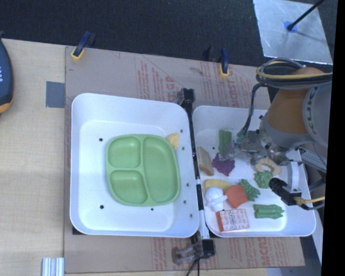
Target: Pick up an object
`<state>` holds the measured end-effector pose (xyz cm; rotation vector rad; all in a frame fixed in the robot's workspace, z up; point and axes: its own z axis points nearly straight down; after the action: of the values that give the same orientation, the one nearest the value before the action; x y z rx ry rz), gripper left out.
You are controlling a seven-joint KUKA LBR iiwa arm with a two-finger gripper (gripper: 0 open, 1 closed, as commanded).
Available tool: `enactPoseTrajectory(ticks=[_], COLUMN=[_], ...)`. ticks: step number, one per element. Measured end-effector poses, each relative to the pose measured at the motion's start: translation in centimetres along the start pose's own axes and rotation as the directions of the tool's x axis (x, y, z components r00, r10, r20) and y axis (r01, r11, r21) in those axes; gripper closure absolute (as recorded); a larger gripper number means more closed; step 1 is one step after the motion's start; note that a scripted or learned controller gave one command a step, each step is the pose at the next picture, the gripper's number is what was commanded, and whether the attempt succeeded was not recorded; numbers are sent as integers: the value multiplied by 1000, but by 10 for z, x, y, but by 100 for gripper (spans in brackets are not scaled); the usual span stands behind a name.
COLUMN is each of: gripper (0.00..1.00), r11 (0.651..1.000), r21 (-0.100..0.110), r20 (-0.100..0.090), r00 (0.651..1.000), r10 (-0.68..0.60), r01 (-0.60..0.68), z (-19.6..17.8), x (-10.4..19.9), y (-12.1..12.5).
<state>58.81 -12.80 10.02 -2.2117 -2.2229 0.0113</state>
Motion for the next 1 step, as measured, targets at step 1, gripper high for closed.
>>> enactPoseTrajectory(ticks=[1], gripper=[0], r11=[1000], r21=[-11], r20=[0], r00=[1000], r10=[-5], r01=[5], z=[8], x=[36], y=[57])
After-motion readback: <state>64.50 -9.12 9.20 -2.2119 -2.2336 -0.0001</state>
